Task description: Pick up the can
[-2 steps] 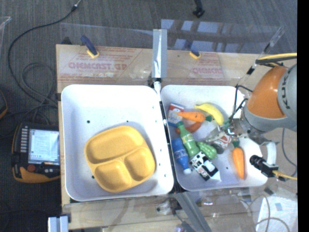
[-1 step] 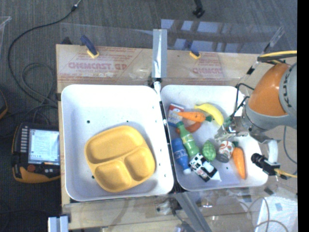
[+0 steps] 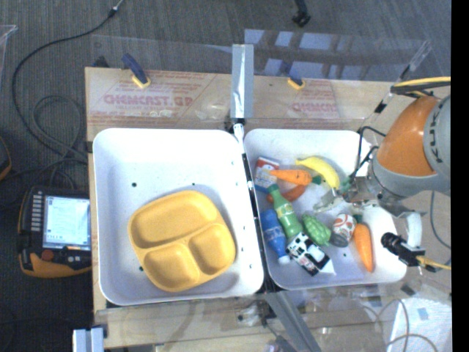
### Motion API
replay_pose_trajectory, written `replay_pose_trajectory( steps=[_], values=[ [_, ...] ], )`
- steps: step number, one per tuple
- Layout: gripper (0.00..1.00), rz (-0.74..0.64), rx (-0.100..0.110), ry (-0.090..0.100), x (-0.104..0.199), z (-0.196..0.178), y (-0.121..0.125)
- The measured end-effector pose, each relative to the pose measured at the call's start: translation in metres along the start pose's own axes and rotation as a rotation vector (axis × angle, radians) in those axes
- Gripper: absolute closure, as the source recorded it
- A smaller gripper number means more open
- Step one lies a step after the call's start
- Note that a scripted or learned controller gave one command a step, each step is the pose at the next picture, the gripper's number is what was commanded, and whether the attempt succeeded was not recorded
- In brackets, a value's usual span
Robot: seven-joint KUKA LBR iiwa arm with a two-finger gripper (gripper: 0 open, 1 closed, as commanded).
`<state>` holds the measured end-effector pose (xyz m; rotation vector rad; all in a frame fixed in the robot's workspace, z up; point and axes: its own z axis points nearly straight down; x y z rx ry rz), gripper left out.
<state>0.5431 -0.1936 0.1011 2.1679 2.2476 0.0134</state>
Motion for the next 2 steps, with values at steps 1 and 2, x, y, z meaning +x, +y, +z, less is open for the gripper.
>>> replay_pose_trajectory(
  steps=[1, 2],
  values=[
    [0.0, -0.02, 0.001, 0.001, -0.0026, 0.0094, -0.0283],
    [1.0, -0.02, -0.001, 0.0, -0.0028, -0.0004, -0.0271]
  ],
)
